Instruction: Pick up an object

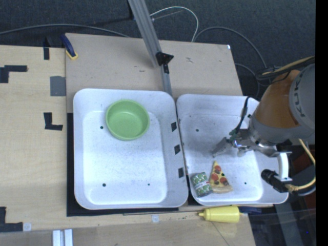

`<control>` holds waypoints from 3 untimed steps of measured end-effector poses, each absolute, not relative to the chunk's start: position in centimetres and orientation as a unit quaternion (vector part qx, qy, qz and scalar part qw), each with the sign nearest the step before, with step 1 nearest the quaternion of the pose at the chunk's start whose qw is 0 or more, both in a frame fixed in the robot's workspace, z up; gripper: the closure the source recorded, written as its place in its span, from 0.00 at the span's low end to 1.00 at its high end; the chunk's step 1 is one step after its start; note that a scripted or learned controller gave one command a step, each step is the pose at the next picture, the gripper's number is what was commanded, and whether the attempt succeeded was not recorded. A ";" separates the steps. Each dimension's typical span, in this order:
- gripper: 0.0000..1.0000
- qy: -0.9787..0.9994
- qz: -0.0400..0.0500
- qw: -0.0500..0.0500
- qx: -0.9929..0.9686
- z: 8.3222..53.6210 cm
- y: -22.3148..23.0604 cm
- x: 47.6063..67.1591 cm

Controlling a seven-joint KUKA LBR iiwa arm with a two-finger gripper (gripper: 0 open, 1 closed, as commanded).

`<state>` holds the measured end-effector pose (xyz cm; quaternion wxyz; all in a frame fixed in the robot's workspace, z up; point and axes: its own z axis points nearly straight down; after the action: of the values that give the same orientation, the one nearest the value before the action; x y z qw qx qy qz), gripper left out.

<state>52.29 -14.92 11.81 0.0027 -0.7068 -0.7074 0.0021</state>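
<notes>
Gripper over the right bin; nothing visibly held.

The flat triangular toy pizza slice lies just below the two-finger gripper, apart from it, on the floor of the right shallow white bin. The small green patterned block touches the slice's left edge, below-left of the gripper. Finger opening: cannot tell. The round green plastic bowl sits far left of the gripper, in the left shallow white bin. The yellow plastic bottle lies below, outside the bins.

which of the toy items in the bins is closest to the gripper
The pizza slice in the right bin, just below the gripper. The small green packet lies a bit farther to its left, and the green bowl sits away in the left bin.
</notes>
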 end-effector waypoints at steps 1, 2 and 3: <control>0.00 -0.707 0.001 -0.001 -0.707 8.9 -14.9 52.3; 1.00 -0.708 0.000 0.001 -0.706 10.0 -14.8 52.3; 1.00 -0.708 -0.001 -0.001 -0.706 14.6 -14.2 53.0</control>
<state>53.03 -14.18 14.57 -0.0011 -0.7062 -0.7080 -0.0008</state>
